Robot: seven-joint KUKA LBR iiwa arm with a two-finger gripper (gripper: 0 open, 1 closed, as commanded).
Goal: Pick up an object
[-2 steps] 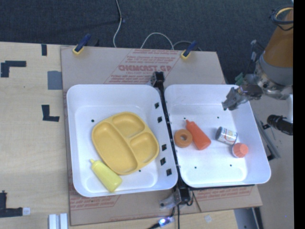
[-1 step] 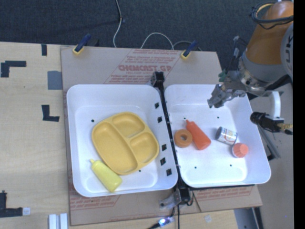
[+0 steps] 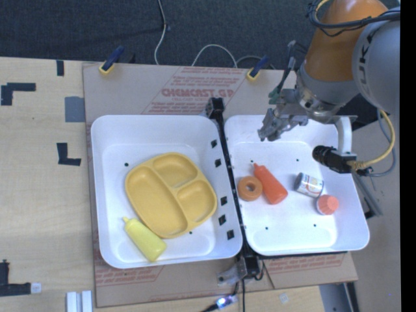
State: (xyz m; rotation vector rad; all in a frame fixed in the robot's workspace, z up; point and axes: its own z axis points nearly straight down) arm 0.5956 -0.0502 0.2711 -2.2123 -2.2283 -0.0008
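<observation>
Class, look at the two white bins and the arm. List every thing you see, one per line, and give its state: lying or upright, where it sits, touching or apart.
Yellow divided plate: lying flat, left bin.
Yellow squeeze bottle: on its side, against the plate's near edge.
Orange bottle: on its side, right bin.
Orange ring: flat, touching the orange bottle.
Small can: on its side, apart.
Orange cap: near the can.
Claw: over the right bin's far part, holding nothing.

A wooden bench [image 3: 39, 174] bears cardboard [image 3: 195, 90] under two white bins [image 3: 104, 174].
</observation>
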